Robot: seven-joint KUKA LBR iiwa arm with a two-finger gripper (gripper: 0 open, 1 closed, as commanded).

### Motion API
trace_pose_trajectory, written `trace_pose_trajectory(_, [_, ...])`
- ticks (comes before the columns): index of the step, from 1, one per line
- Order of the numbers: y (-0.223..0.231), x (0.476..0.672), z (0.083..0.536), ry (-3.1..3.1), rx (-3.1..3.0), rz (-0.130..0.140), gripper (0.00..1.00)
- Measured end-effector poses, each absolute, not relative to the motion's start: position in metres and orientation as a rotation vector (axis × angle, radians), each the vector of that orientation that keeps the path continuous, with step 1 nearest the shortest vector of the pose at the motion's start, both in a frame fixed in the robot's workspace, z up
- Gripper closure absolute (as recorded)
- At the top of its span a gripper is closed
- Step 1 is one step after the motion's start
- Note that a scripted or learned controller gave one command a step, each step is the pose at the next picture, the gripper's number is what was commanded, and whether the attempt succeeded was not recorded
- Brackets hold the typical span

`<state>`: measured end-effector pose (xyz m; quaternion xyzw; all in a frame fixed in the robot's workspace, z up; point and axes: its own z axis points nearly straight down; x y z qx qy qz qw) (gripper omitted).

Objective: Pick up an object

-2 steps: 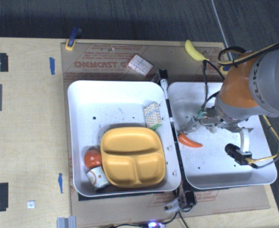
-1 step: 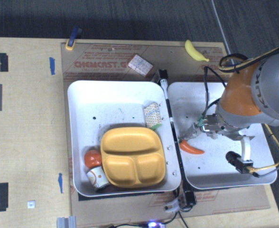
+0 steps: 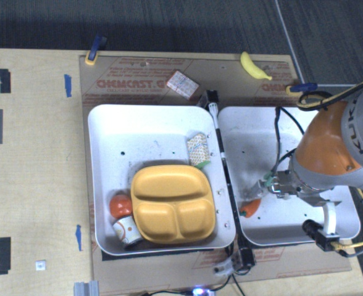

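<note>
A small orange object lies on the floor of the right bin, near its left wall. My gripper is low in that bin, just above and right of the orange object, very close to it or touching it. The grey wrist and orange band reach in from the right. In the left bin sit a yellow divided plate, a red ball, a white and orange cup and a patterned packet.
A yellow banana and a patterned card lie on the cardboard behind the bins. Blue clamps hold the cardboard corners. Black cables loop over the right bin's back and front right.
</note>
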<state>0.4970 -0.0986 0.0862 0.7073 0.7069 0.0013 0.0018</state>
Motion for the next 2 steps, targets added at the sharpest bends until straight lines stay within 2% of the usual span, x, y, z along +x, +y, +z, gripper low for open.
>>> trace_pose_trajectory(1, [-0.0921,0.4813,0.0862,2.218,2.219,0.006,0.00])
trace_pose_trajectory(2, [-0.0919,0.4825,0.0961,2.216,2.218,0.009,1.00])
